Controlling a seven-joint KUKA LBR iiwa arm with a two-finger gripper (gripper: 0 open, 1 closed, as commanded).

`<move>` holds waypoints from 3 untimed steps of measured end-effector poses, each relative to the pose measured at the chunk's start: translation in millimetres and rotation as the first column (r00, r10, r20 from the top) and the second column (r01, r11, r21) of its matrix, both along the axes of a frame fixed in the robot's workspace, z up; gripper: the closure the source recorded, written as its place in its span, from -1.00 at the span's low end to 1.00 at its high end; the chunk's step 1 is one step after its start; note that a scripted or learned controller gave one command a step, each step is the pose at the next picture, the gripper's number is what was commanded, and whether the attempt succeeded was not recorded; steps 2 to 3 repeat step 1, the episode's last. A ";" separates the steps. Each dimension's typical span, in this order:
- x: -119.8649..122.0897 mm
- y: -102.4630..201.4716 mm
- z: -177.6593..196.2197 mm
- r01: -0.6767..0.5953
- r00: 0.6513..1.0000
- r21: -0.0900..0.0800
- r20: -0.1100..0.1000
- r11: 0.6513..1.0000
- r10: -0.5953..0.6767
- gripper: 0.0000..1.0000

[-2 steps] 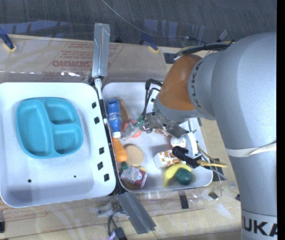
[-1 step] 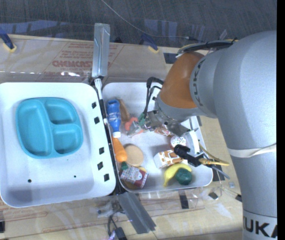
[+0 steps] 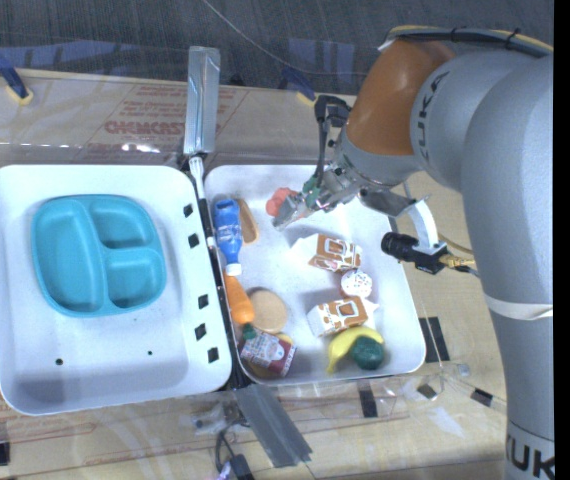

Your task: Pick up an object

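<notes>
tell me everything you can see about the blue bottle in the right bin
The blue bottle looks like plastic, with a white cap at its lower end and a pale label patch on its body. It lies on its side along the right bin's left wall, cap pointing toward the orange carrot-like toy below it. A brown item sits against its right side.

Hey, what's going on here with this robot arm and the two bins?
The grey arm reaches in from the right, and its gripper is low in the right bin, at an orange-red item near the back. Toy food lies around it: a blue bottle, a banana. The left bin holds a blue divided tray.
</notes>
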State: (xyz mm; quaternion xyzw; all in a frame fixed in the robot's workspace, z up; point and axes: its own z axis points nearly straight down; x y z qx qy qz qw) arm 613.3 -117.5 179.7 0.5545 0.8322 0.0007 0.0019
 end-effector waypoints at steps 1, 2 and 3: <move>14.4 95.0 11.5 0.236 0.972 0.002 -0.006 0.972 -0.235 1.00; 14.4 95.0 11.5 0.236 0.972 0.002 -0.006 0.972 -0.235 1.00; 14.4 95.0 11.5 0.236 0.972 0.002 -0.006 0.972 -0.235 1.00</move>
